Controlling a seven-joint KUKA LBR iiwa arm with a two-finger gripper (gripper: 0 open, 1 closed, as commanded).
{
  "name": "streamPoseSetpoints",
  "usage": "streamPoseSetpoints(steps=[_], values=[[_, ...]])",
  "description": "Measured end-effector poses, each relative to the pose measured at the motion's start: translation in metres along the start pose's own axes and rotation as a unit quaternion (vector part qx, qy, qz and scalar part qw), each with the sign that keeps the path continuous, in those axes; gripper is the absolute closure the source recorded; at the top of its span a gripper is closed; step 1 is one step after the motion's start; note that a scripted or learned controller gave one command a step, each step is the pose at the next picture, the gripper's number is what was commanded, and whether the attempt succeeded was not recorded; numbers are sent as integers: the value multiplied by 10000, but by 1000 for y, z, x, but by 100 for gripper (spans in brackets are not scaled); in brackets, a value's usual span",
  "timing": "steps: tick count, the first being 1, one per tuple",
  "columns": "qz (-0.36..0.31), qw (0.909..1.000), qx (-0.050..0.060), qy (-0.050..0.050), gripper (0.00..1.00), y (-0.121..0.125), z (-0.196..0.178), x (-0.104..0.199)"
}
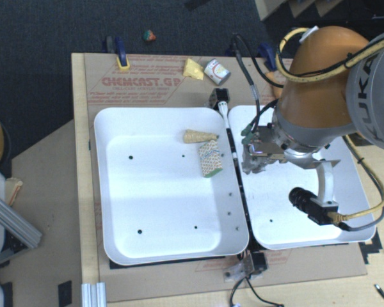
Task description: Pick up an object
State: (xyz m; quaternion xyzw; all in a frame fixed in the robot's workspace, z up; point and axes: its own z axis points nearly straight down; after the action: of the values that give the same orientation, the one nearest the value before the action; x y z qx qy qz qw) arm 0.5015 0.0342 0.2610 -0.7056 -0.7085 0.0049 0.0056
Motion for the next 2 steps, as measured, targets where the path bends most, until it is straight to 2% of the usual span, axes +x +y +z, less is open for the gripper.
streamPoseSetpoints(steps=[1,2], values=[[-58,10000,-50,19,100,16,52,148],[39,9999,-107,-5,100,49,6,109]])
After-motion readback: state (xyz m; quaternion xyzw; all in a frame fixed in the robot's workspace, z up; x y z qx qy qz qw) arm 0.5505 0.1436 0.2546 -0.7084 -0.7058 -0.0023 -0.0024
